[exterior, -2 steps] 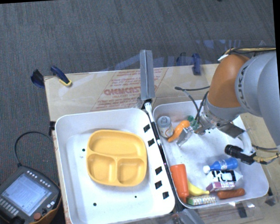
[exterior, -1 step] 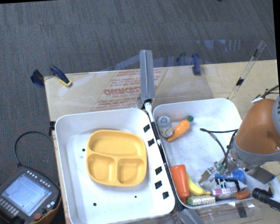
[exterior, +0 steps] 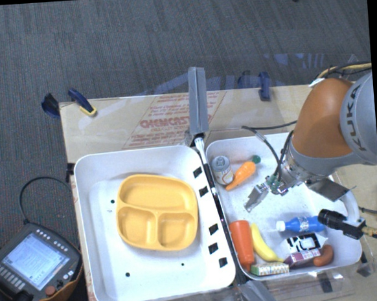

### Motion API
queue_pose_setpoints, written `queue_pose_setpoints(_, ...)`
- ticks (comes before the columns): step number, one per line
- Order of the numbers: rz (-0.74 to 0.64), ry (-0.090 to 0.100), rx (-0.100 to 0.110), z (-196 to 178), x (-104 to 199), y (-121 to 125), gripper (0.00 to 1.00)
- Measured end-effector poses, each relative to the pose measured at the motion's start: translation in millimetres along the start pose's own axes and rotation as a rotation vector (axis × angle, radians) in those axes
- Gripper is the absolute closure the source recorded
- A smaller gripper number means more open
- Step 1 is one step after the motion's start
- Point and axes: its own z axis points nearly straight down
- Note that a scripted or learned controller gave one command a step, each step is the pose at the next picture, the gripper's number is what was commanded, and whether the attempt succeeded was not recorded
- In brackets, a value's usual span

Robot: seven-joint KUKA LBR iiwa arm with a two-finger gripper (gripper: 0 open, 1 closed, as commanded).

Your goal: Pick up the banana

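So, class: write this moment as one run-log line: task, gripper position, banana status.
task: pick up banana | gripper: above right bin, mid-bin | banana: lying at bin's near edge beside orange cylinder, not held

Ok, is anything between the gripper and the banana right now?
Nothing visible. The gripper hangs over bare floor of the right bin, and the banana lies nearer the camera, beside the orange cylinder, its top uncovered.

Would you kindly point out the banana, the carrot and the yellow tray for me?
banana (exterior: 263, 246): camera view, middle of its curved body.
carrot (exterior: 242, 174): camera view, middle of its orange body.
yellow tray (exterior: 125, 223): camera view, its left rim.
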Motion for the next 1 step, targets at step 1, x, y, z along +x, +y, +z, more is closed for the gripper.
queue_pose_setpoints(1, -0.047, -0.024, -0.014, 69.6, 3.6, -66.8, 0.00)
